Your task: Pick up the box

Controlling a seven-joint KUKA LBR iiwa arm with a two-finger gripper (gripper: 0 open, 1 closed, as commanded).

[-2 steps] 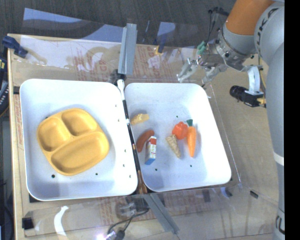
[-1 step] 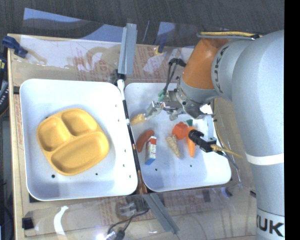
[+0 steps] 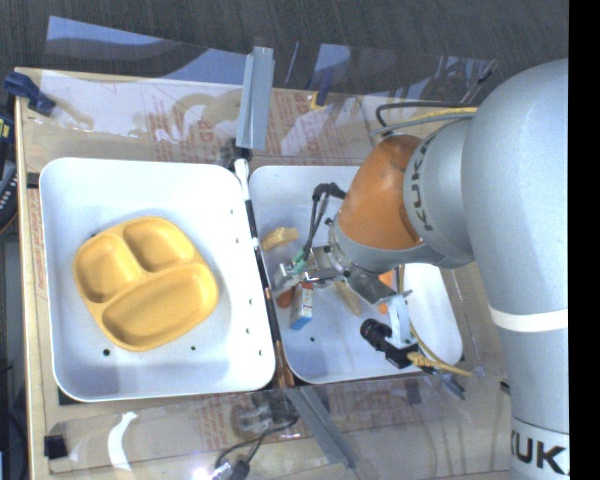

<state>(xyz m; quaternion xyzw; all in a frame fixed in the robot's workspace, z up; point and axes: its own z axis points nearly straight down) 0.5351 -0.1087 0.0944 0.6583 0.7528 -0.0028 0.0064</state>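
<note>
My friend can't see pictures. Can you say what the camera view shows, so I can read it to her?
A big grey robot arm with an orange band reaches into the right white bin, its claw low over a few small things, including a little box. The left white bin holds a yellow divided tray.

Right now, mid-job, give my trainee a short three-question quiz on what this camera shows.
1. True or false: the yellow tray lies in the left bin.
2. Which bin is the arm over? A) left B) right
3. How many compartments does the yellow tray have?

Key: 1 true. 2 B, the right bin, where small items lie beneath the wrist. 3 three.
</note>
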